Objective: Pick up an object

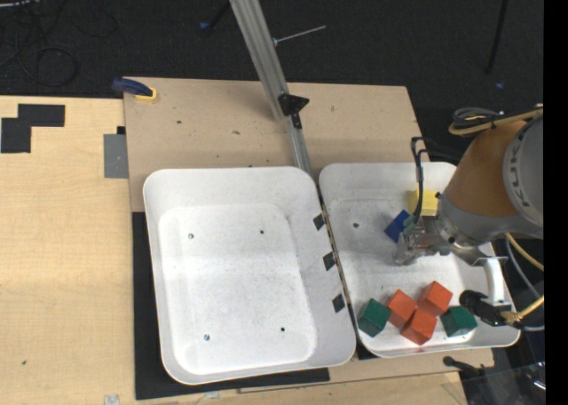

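Observation:
My gripper [408,248] reaches down into the right bin [364,190] from the right, its tip close to the bin floor. A blue block [397,225] lies just above and left of the tip, touching or nearly touching it. A yellow block [425,202] sits behind the blue one, partly covered by the arm. Near the bin's front edge lie two green blocks [374,316] [459,321] and three orange-red blocks [402,305] [436,295] [420,327]. I see no block between the fingers.
The left bin [177,194] sits beside the right one, with black clips [329,260] along the shared edge. A slanted aluminium rail [263,52] rises behind the bins. The grey and orange arm [488,186] covers the right bin's right side.

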Robot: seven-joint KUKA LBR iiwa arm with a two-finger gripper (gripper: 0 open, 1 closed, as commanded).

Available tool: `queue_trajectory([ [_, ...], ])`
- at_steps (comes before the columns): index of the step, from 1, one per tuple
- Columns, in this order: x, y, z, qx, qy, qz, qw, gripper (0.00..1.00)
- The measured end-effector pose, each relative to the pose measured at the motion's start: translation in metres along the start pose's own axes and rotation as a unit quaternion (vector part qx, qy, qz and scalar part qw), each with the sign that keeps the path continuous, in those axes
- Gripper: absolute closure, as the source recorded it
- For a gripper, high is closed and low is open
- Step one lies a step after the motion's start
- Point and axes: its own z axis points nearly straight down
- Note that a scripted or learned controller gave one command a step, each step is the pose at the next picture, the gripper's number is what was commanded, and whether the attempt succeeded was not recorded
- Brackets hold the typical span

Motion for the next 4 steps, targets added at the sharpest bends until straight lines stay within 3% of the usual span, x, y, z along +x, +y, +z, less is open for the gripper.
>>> queue_trajectory([
  [1,0.002,0.002,-0.042,-0.003,-0.001,-0.005,1.0000,1.00],
  [3,-0.006,0.003,-0.166,-0.004,-0.002,-0.007,1.0000,1.00],
  [4,0.050,-0.001,-0.168,-0.001,0.000,-0.009,1.0000,1.00],
])
